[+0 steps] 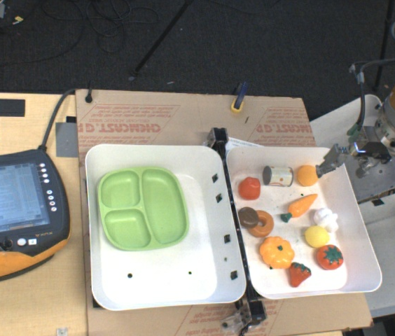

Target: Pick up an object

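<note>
Far off to the hand's left sits the control pendant (15,212) on the tabletop (15,117), well clear of the work. Closer in, but a whole bin away from the hand, the left bin (113,275) carries a green divided plate (143,208), which lies flat with nothing in its compartments.

The right bin (362,257) holds every candidate for the pick. Farthest from the hand along that bin's left side are a red tomato-like piece (249,187), a brown doughnut (256,220) and a small orange pumpkin (277,251). A grey can (278,176) lies on its side, with an orange ball (307,175) just beside it; that ball is the item nearest the hand. Below the hand and toward the bin's near edge lie a carrot (301,206), a white piece (325,219), a yellow lemon-shaped piece (316,236), a red tomato (329,257) and a strawberry (299,274).

The hand (334,158) hangs at the bin's upper right rim, just right of the orange ball. I cannot tell whether it is parted or closed, and nothing is visibly between its tips.

By my reading the task is barely begun: every object rests in the bin, none lifted. The reach, the descent, the grasp and the lift all remain.
</note>
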`<action>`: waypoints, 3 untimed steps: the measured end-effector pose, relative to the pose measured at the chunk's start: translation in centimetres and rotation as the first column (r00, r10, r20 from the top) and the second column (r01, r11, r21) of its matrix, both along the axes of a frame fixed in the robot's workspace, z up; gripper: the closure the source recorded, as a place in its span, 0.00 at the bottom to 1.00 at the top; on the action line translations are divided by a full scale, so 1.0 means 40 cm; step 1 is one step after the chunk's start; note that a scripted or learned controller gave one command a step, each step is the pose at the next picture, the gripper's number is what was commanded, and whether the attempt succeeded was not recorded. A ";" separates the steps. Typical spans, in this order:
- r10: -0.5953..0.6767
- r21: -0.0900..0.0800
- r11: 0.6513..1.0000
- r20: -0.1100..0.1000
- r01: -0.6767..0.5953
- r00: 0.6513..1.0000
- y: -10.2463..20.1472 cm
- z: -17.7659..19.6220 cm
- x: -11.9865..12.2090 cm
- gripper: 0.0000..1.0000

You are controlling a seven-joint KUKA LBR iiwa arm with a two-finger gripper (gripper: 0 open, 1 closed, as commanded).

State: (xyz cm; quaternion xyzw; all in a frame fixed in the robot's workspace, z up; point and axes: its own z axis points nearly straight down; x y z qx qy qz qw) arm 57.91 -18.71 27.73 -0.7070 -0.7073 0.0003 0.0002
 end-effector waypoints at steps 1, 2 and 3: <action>0.007 0.003 1.000 0.002 -0.007 1.000 0.198 0.131 -0.086 0.00; 0.005 0.002 1.000 0.002 -0.005 1.000 0.312 0.263 -0.190 0.00; 0.008 0.002 1.000 0.001 -0.008 1.000 0.484 0.328 -0.259 0.00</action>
